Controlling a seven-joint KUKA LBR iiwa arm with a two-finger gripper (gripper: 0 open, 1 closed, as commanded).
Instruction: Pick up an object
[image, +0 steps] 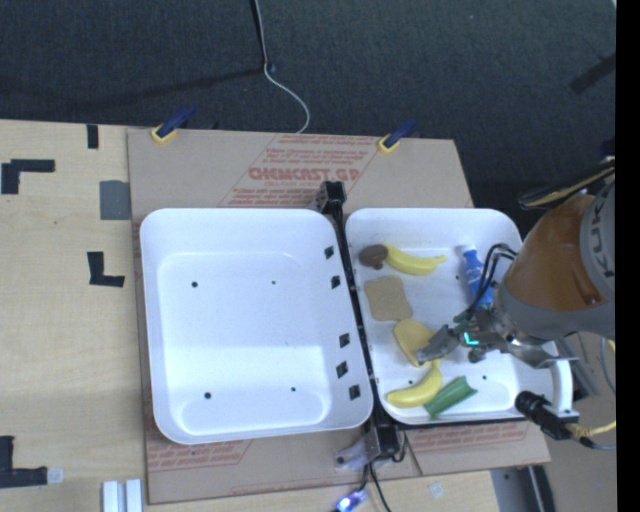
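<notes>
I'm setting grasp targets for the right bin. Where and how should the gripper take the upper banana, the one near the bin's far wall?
Probably at the middle of the upper banana, coming straight down with the fingers closing across its narrow width. It lies flat along the right bin, curved, with bare floor on both long sides; its left tip lies close to a brown round object.

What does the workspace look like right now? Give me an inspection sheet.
Surface: two white bins, left bin and right bin, on cardboard.
Job's things: in the right bin, two bananas, green piece, tan slice, yellow wedge, brown lump, blue item.
Clutter: nothing seen.
Grippers: gripper low over the wedge; jaws' state unclear.
Cables: white cable behind the bins.
Surroundings: dark cloth, clamps.
</notes>
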